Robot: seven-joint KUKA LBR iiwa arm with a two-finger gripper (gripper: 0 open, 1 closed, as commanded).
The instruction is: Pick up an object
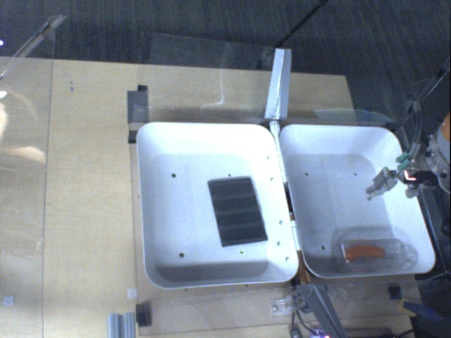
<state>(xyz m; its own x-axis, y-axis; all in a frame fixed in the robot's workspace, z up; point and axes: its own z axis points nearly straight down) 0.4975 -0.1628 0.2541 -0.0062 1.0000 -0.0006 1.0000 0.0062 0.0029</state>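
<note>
The tool (382,183), its grip state unreadable, should descend squarely toward the clear orange-filled packet (370,251) at six o'clock in the right bin (331,143).

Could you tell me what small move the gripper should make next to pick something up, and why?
Probably a short shift toward the near edge of the right bin. The gripper sits by that bin's right side, above bare floor, while the clear item with an orange core lies in the near corner, so it seems the closest target.
</note>
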